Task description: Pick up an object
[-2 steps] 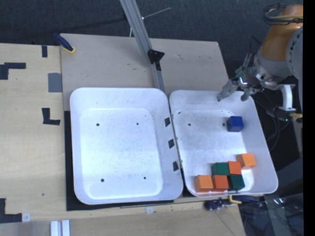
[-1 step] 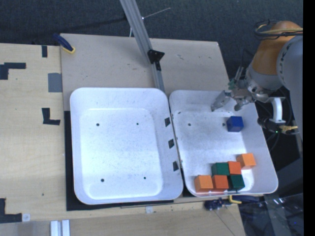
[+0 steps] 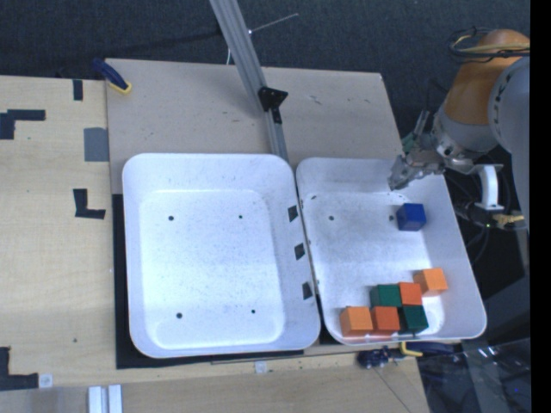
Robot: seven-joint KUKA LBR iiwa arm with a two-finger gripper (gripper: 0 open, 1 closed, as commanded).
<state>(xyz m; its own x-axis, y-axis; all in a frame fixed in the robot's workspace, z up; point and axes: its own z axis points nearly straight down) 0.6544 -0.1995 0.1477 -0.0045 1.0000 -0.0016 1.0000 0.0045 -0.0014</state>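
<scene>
A blue cube (image 3: pixel 411 217) lies alone in the upper right part of the right bin (image 3: pixel 344 256). Near that bin's front right corner sits a cluster of blocks: orange ones (image 3: pixel 355 319), (image 3: pixel 430 280) and dark green ones (image 3: pixel 386 296). My gripper (image 3: pixel 401 177) hangs over the bin's far right rim, just above and slightly left of the blue cube, pointing down to the left. Nothing shows between its fingers. The grey arm with the orange band (image 3: pixel 478 89) reaches in from the right.
The left bin (image 3: pixel 207 252) lies beside the right one. A slanted metal rail (image 3: pixel 245 54) runs from the top down to the gap between the bins. A blue and yellow tool (image 3: pixel 112 75) lies at the bench's far left.
</scene>
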